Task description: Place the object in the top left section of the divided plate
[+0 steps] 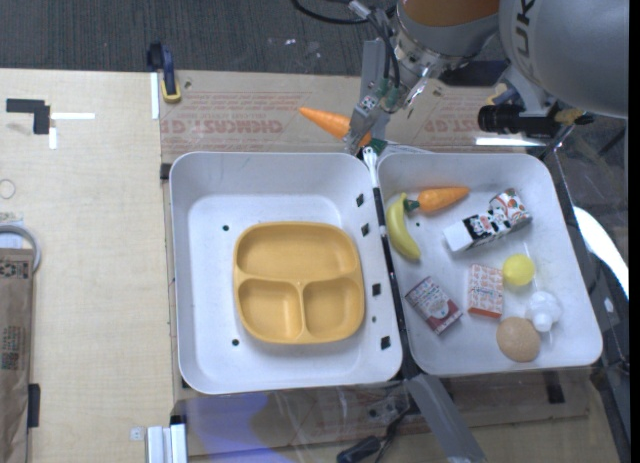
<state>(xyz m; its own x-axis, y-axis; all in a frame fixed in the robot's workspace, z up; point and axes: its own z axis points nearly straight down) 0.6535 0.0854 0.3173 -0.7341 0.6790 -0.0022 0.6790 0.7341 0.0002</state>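
Hanging above the far rim where the two bins meet, the two-finger gripper (365,123) pinches the thick end of an orange plastic carrot (325,119), whose tip points left, beyond the far rim of the left white bin (190,281); a yellow divided plastic plate (298,282) lies in that bin's middle, its wide section farthest from the camera and two small sections nearest. Right of the plate, the right white bin (565,251) holds a yellow banana (402,230), a second orange carrot (441,197), a black-and-white milk carton (487,220), two small red-and-white packets (486,291), a yellow ball (518,270) and a tan egg (518,339); left of the plate stretches pale wooden benchtop (80,251); beyond it, brown printed cardboard (250,116) and dark floor (150,1).
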